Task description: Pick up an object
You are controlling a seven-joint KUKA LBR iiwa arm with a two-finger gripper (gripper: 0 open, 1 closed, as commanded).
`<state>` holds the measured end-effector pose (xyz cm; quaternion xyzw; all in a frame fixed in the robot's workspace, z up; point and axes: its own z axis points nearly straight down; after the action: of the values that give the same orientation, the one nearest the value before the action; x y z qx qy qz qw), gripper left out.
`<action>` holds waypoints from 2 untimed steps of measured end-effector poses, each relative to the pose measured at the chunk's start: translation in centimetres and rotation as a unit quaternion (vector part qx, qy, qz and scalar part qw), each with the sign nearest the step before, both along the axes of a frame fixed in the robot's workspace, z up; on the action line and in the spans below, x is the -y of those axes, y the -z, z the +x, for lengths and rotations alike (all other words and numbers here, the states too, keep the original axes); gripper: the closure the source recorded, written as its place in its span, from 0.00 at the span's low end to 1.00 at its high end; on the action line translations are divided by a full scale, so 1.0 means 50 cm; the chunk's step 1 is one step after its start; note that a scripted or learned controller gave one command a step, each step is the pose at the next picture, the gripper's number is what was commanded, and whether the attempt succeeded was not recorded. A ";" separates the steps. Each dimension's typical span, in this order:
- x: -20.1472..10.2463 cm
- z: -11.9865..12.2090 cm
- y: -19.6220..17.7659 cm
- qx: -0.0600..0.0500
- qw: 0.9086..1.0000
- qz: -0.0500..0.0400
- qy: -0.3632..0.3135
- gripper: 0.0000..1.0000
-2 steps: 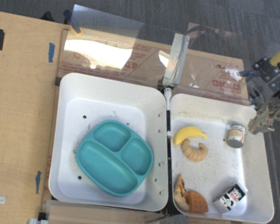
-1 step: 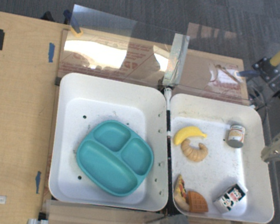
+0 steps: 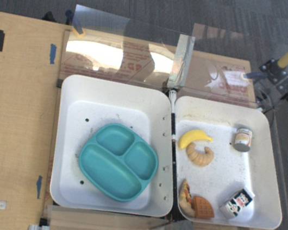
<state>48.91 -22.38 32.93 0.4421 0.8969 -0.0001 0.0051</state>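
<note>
So far nothing is picked: every candidate lies in its bin, and this is the choosing step before any approach. Whether my hand is released or clenched I cannot tell from this view. The left bin [image 3: 67, 126] carries a teal plate [image 3: 119, 161] with three compartments, lying flat and filling most of the floor; I judge it a poor target, being wide and low. The right bin [image 3: 273, 167] offers better ones. A banana [image 3: 194, 138] sits at its left, touching a croissant [image 3: 201, 155] just nearer than it. A can [image 3: 243, 139] stands upright at the far right, well apart from the rest. A small carton [image 3: 237, 203] leans against the near right wall, and a brown pastry [image 3: 197, 205] lies in the near left corner, close to the rim. The can looks the safest pick to me, since it stands free with room on both sides. The next move calls for coming in from the right, stopping above the can, opening wide enough to straddle it, and descending straight without nudging it over.
</note>
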 end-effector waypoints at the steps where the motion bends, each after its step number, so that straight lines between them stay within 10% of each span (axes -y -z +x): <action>1: 0.000 -0.017 -0.111 -0.001 0.988 0.002 0.158 1.00; 2: 0.000 -0.017 -0.192 -0.001 0.964 0.002 0.266 1.00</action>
<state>48.05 -22.37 42.51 0.6647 0.7471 0.0003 0.0033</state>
